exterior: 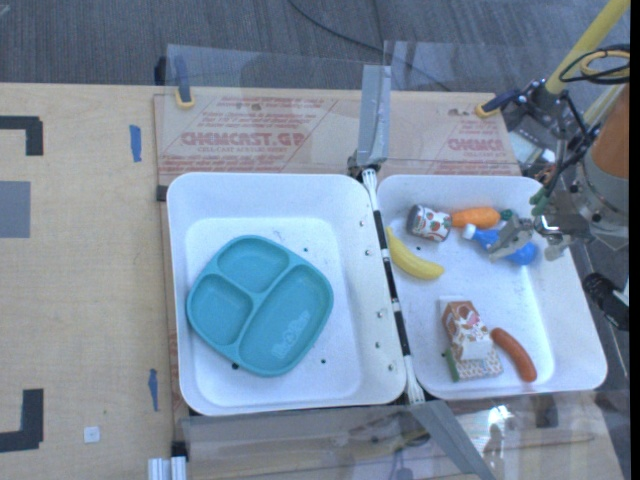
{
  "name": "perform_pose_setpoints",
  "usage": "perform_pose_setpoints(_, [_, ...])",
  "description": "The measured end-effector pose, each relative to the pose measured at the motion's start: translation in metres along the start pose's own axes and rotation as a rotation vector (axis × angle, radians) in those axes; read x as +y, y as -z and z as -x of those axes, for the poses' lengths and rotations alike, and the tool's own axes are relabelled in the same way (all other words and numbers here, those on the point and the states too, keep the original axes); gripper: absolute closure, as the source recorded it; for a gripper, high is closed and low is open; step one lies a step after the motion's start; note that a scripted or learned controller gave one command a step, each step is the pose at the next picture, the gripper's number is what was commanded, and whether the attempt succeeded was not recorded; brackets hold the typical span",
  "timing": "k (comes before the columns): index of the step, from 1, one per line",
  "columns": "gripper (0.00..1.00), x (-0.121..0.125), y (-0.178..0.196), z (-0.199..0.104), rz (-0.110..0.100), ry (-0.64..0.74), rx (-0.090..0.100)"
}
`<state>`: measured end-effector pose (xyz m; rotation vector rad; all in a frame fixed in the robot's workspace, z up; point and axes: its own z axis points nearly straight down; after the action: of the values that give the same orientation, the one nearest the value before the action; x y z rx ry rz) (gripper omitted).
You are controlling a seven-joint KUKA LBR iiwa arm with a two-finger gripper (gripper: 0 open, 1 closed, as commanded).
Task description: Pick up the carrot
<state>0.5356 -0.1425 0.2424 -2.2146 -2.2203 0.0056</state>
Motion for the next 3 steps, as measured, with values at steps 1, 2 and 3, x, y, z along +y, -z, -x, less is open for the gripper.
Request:
perform_pose_setpoints(1, [0.00,0.083,-0.051,0.005,0.004,-0.064,-0.002])
perform_pose_setpoints(2, [0.00,0.112,-0.132,0.026,0.005,0.047,-0.002])
perform_pose_setpoints(3, [0.00,0.133,-0.126,-0.002,0.008,0.426,-0.004])
